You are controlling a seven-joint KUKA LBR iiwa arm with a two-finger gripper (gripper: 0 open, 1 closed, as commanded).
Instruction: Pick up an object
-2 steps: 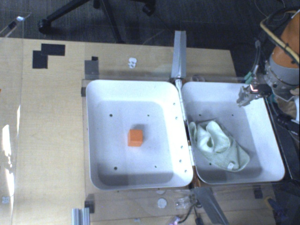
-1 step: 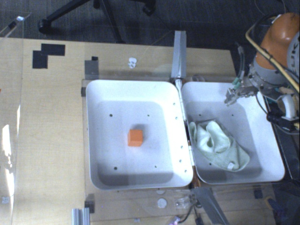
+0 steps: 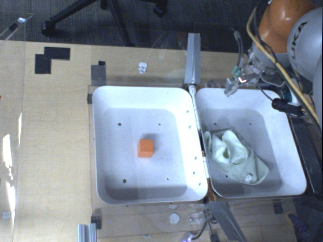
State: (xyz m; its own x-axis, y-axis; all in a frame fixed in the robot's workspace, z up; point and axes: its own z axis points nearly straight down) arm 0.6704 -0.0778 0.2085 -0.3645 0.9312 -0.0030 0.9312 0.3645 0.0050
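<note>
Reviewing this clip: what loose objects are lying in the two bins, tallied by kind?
Small orange cube-shaped block, in the left white bin: 1
Crumpled pale green cloth, in the right white bin: 1
Total: 2

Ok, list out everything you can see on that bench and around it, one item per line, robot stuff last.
bins: two, white, side by side on the bench
block: one, orange, middle of the left bin
cloth: one, pale green, crumpled in the right bin
bench: one, light wood, under both bins
tape patches: black, bench's upper left
chair base: one, black, on the floor above the bench
arm: one, grey with orange band, upper right
gripper: one, above the right bin's far edge
</note>
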